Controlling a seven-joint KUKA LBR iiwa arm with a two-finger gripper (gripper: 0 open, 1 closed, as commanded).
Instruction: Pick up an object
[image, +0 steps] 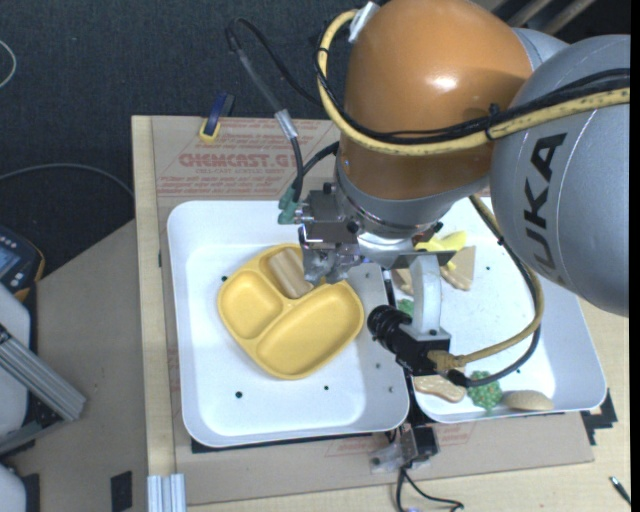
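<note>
- Nearest the camera is the big orange band (430, 70) above the arm's wrist, bulking over the far middle of the bench and hiding much of what sits under it.
- Below it the gripper (335, 262) hangs at the far right rim of the yellow divided plate (290, 322), which lies in the left bin (200, 330). I cannot tell how the end effector is set; its tip is lost in the clutter of metal and cable.
- A small tan block (287, 272) rests in the plate's far compartment, just beside the gripper. That looks the likeliest target, though nothing shows it grasped.
- Risk one, as I judge it: the gripper catches the plate's rim instead of the block and tips or drags the whole plate.
- Risk two: the block is low and tucked against the compartment wall, so a grasp could close on nothing or squeeze the piece out sideways.
- Risk three: the black fitting (395, 335) and yellow cable hanging near the divide between the bins could snag on a rim.
- In the right bin (570, 330) lie a tan wedge (462, 268), a green piece (485, 392) and a pale oval piece (527, 401) near the front, well apart from the gripper.
</note>
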